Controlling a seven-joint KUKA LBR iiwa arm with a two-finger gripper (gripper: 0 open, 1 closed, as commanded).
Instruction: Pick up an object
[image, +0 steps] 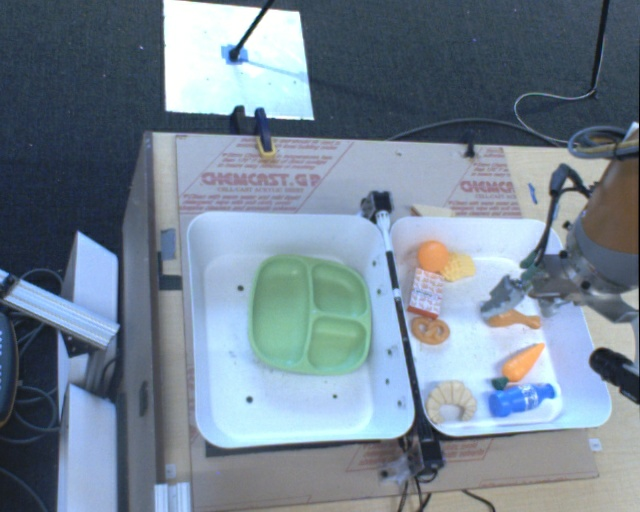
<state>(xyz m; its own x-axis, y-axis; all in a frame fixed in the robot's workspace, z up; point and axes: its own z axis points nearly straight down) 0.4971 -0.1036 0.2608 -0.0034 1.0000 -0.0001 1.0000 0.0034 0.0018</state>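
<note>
left bin (215, 330) holds a green divided plate (308, 315). in the right bin (575, 400) i see the gripper (505, 297) at three o'clock, low over an orange drumstick-shaped toy (515, 320). jaw state: cannot tell. i judge approach under way; next, descend and close.

Robotics lab, bench (300, 165) covered in protective film, dark carpet floor (70, 120), loose cables (560, 97), aluminium framing (60, 310)

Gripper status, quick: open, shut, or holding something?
Gripper: over the right bin, beside an orange-brown toy; open or shut cannot be told, and nothing visibly held.
</note>
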